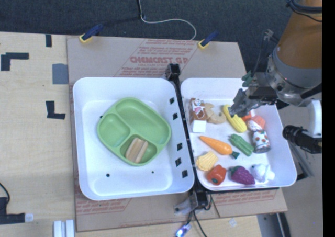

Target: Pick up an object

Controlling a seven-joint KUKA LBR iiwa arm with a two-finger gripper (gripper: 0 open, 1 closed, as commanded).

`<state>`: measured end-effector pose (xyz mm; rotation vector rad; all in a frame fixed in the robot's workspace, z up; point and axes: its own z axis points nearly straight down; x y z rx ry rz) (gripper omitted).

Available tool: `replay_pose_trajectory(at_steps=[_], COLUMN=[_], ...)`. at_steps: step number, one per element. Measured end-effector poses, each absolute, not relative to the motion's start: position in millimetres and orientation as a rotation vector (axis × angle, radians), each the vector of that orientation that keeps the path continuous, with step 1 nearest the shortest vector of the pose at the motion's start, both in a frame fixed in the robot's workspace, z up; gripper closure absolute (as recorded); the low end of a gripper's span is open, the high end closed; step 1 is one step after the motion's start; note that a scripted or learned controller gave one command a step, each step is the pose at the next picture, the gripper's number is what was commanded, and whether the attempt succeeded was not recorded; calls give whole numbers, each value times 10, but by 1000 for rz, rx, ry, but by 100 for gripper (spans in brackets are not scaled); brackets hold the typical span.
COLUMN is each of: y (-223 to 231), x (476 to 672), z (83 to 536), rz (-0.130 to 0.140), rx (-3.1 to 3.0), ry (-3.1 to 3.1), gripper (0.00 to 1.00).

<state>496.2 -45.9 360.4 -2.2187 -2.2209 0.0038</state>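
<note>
A: Since the job's just "grab something", which obj is it going for?

B: Prob the corn [235,120], yellow, lying at about 1 o'clock in the right bin [287,147]. Gripper [242,106] sits right over its upper end, tips low, dark fingers angled down toward 7 o'clock.

A: Got it in the fingers?

B: Can't say. Fingers are a dark blur against the corn, so whether they're apart or pinched I can't tell. Nothing visibly between them, so I'd call this the approach/descend step, not a hold.

A: What's crowding it?

B: Plenty. Red-white piece [256,122] just beside at 3 o'clock of the corn, can [260,141] below that, green veg [241,145] at 5 o'clock, carrot [216,145] at 7 o'clock, bread bit [214,116] at 9 o'clock. Further down the bin: yellow pepper [206,161], tomato [216,175], grapes [242,175].

A: Left bin?

B: Green plate [116,126] w/ a tan item [136,149] in its lower compartment. Not in play, I'd guess.

A: Next move needs?

B: My read: straddle the corn across its narrow width, close w/o snagging the red-white piece, then lift straight up. It's smooth and rounded, so an off-centre pinch could squirt it out.
</note>
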Motion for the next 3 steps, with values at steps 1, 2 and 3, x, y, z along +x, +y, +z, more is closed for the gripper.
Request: replay_pose_trajectory(at_steps=[1, 2, 3], y=[-882, -486, -976], x=[4827, 4841, 4823], z=[3380, 3874, 3110], rz=[6, -4, 11], rx=[-2225, -2217, -2223], ry=[-2216, -2229, -2212], gripper=[100, 100, 100])
